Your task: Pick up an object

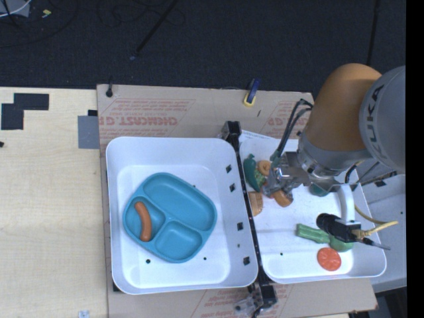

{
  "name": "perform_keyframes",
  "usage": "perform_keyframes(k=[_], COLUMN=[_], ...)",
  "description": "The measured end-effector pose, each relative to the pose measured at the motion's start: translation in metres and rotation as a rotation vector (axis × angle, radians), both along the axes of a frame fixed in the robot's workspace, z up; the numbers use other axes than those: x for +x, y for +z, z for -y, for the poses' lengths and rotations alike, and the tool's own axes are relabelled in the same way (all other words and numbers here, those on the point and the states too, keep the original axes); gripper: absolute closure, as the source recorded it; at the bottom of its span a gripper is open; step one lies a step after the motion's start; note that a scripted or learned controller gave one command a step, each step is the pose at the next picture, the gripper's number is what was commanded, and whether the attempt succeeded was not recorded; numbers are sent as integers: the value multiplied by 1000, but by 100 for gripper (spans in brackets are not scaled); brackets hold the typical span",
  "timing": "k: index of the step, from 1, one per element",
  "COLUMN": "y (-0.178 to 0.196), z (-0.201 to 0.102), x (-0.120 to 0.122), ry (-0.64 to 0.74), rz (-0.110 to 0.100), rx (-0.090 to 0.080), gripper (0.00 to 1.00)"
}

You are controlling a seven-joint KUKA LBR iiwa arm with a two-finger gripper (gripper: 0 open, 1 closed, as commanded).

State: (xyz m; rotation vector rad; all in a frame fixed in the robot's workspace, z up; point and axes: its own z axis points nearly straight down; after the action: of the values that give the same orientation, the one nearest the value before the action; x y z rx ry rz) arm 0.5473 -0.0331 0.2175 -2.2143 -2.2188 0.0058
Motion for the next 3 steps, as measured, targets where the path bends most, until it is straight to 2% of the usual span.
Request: perform_keyframes(k=[2, 3], y=[10, 2], z=[12, 4], x=[-8, -7], ry=[-6, -2], rz=[4, 2], rx=[-1, -1], gripper=[100, 100])
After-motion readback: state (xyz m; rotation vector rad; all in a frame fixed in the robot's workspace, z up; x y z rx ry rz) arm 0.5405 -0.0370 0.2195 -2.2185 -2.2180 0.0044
